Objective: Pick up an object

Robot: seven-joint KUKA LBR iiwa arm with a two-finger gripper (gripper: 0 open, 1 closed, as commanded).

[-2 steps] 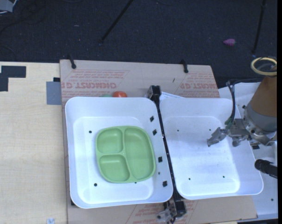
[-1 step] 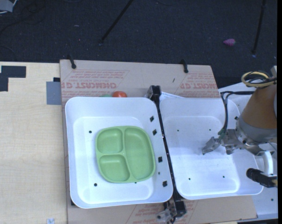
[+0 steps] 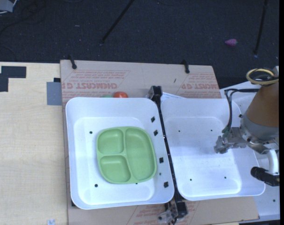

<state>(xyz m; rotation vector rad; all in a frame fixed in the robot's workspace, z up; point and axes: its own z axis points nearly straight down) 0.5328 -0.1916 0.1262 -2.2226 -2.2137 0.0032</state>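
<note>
Clamp (image 3: 172, 212): black hardware at the near edge of the bench, at the near end of the seam between the 2 bins.
Left bin (image 3: 80, 172): shallow, white, resting on a cardboard sheet; small dark dots mark its floor.
Plate (image 3: 126, 154): green, with 3 compartments — 2 on the far side, 1 on the near side; it lies flat in the middle of the left bin, tilted a little clockwise, apart from every wall.
Right bin (image 3: 203, 172): white, just beside the left bin, sharing the dark centre divider; its floor shows a few small dark dots.
Gripper (image 3: 221, 145): grey metal, low over the right part of the right bin, near its right wall; the view is too blurred and too much from above to tell whether it is apart or together, and nothing can be seen in it.
Arm (image 3: 266, 109): comes in from the right, orange band above the grey wrist, a black cable looping beside it.
Divider (image 3: 161, 144): black strip running near to far between the 2 bins, with small black clips along it.
Red thing (image 3: 120, 95): small, rounded, just past the far wall of the left bin, on the cardboard — partly hidden by the rim.
Cardboard (image 3: 132, 78): brown sheet with red print, under both bins.
Tabletop (image 3: 24, 139): pale wood, left of the bins, with dark squares at its far edge.
Floor (image 3: 132, 22): dark carpet beyond the bench, crossed by cables.
</note>
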